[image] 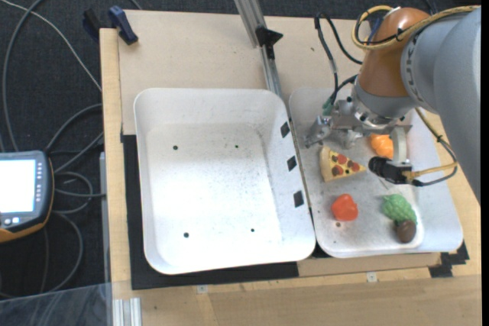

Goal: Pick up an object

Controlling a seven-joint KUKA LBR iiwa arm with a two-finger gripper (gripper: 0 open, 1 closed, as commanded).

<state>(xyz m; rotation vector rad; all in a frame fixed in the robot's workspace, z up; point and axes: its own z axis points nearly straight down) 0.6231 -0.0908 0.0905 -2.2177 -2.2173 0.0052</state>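
Arm [428, 50] enters from the right edge and bends down over the right bin [451, 221]. Gripper [348, 126] sits low at the bin's upper part, just above the pizza slice [340, 164]; whether it is apart or together, cannot tell. Orange piece [382, 143] lies partly under the wrist. Red pepper [344, 208] sits below the slice. Green piece [397, 206] and a brown one [405, 231] touch at lower right. Left bin [153, 107] fills frame centre.
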